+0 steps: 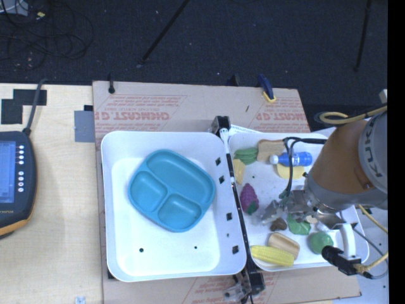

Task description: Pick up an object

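Note:
The right bin point(253, 138) holds several toy foods. A purple eggplant point(249, 198) lies near its left wall, with a green pepper point(245, 155) and a yellow piece point(238, 170) above it. A small blue bottle point(294, 159) lies at the back. A corn cob point(273, 255), a tan bread roll point(283, 240), a small brown piece point(278, 223) and two green pieces point(299, 227) point(321, 240) sit at the front. My gripper point(283, 208) hangs low over the middle of this bin, just right of the eggplant and above the brown piece. The arm's wrist hides the bin's right part.
The left bin point(120, 233) holds a blue divided plate point(172, 190). A black divider point(229, 189) separates the bins. A tan flat piece point(271, 148) lies at the right bin's back. A handheld pendant point(12, 176) rests at the bench's far left.

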Robot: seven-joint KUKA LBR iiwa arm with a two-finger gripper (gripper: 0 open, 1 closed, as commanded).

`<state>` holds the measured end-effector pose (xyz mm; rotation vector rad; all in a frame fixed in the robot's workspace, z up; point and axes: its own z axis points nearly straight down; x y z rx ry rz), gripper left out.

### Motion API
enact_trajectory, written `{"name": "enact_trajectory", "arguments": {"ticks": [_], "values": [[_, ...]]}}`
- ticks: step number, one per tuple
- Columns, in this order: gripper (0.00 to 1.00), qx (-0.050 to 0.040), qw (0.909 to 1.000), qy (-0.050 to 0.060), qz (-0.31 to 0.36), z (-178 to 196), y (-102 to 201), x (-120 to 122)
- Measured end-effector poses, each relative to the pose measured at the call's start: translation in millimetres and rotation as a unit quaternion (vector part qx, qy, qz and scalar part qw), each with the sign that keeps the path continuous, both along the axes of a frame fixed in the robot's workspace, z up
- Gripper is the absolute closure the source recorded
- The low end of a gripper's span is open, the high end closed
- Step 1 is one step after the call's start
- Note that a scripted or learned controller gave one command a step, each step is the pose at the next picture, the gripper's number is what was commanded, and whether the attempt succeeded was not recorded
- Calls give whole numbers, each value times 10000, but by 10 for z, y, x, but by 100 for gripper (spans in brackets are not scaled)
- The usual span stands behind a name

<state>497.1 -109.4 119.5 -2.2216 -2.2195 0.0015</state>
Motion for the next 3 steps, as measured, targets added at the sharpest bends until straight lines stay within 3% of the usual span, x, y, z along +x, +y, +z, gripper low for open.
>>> {"name": "enact_trajectory", "arguments": {"ticks": [1, 2, 3], "values": [[0, 15, 10000, 11, 3, -319, -99, -40], [100, 17, 10000, -4, -14, -203, -104, -24], [100, 15, 10000, -49, 52, 725, 721, 583]]}}
